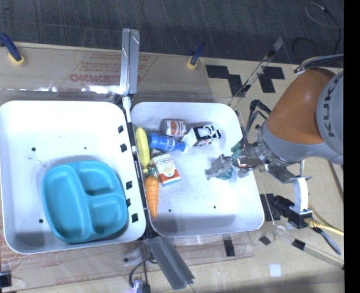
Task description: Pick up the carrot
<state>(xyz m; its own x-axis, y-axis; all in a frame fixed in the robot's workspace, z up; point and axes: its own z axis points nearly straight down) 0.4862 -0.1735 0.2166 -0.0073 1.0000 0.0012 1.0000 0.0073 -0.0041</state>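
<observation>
Camera view from above puts the carrot (152, 195) in the right bin (241, 218), lying along that bin's left wall near the lower corner, its thick orange end toward the top of the frame and its tip pointing down. Nothing grips it. Its upper end sits just below a small red and white carton (165, 168), which lies tilted and touches or nearly touches it. Above the carton a yellow banana (142, 146) runs along the same left wall, and beside it lies a blue bottle (167, 143) on its side. Further up rests a small can (174, 127) with a red label, and to its right a black and white object (206, 134) too small to identify. The gripper (221, 168) hangs over the right part of this bin, well apart from the carrot, reaching in from the right below the arm's orange band (299, 105); whether the claw is wide or narrow cannot be told from the blurred metal shapes. The left bin (21, 127) holds a blue divided tray (84, 198) with three compartments.
</observation>
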